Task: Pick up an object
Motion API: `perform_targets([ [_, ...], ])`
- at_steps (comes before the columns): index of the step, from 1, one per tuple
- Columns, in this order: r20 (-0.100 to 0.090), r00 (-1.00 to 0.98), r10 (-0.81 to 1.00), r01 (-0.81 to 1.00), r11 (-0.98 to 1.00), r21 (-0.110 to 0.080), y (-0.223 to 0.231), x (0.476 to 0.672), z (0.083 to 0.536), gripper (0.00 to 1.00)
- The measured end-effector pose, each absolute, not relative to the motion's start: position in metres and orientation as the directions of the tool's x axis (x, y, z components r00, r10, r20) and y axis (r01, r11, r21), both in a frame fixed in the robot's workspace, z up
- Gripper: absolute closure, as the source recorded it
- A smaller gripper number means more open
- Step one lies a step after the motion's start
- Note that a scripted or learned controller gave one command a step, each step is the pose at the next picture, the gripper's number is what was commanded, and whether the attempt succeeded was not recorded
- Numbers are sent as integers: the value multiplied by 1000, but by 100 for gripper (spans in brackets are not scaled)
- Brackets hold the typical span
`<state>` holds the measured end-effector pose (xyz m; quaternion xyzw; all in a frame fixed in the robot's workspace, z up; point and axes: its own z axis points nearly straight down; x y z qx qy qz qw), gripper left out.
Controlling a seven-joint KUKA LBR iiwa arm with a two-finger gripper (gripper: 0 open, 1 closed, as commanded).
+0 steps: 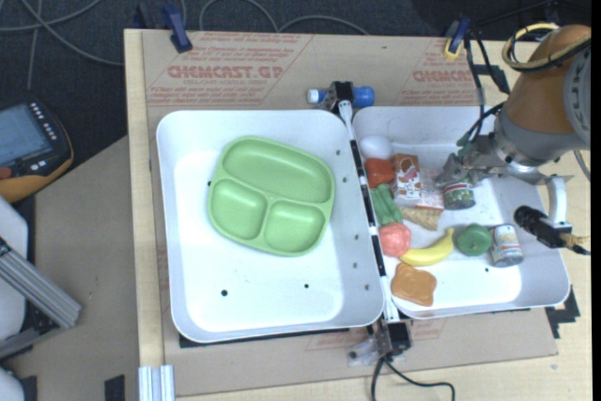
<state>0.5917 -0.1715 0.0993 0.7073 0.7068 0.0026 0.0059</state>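
Worktop (263,61): carried two shallow white bins side by side, with the arm reaching in from the right.
Arm (545,103): its orange band stood above the right bin, wrist angled down toward the toys.
Left bin (188,277): held a green divided plate (270,195) and no loose objects.
Right bin (535,282): held all the candidates: a banana (428,251), a green ball (472,239), a small can (506,244), a bread-like piece (413,283), a pink item (393,238), a red-and-white packet (407,177) and a white ball (376,146).
Progress: by my reading nothing was lifted yet; every object lay on the bin floor, so the grasp and the lift remained.
End effector (460,181): was down among the clutter, near or touching a small green-and-white item (459,195) just beside the packet; whether it was released, clenched or grasping could not be told.
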Motion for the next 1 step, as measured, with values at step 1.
perform_targets([
  [1, -6, -1, 1000, 1000, 2, 19, -110, 661, 91, 100],
])
